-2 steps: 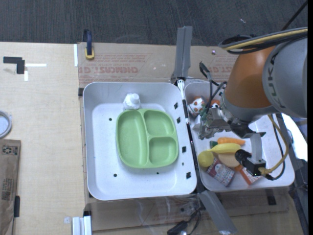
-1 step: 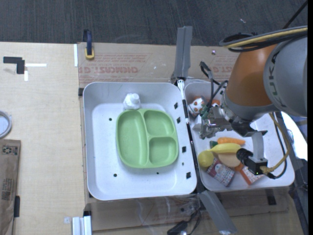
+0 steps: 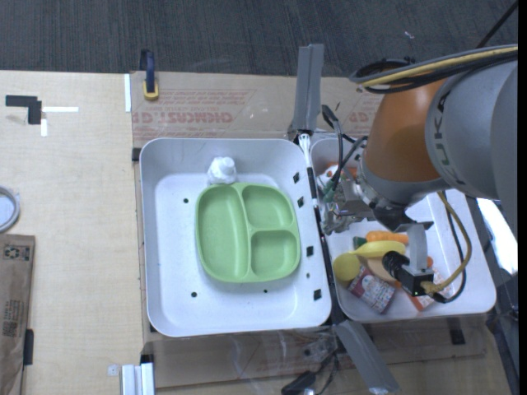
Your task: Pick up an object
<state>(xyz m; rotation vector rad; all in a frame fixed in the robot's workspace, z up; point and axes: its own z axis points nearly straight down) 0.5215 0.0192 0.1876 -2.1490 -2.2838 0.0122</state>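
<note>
Camera view: claw (image 3: pixel 346 208) lowered beside the lemon (image 3: pixel 347 265) in a crowded bin (image 3: pixel 478 290); its state cannot be told. Neighbouring items may be knocked aside.

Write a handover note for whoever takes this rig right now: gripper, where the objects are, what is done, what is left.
Gripper: low in the right bin, near its left wall; grip state cannot be judged from this view.
Objects: yellow lemon-like fruit, banana-like piece and a red-and-white packet lie in the right bin's near part. Green divided tray and a small white object sit in the left bin.
Done: arm is over the right bin.
Left: no pick confirmed; grasp and lift one object.
</note>
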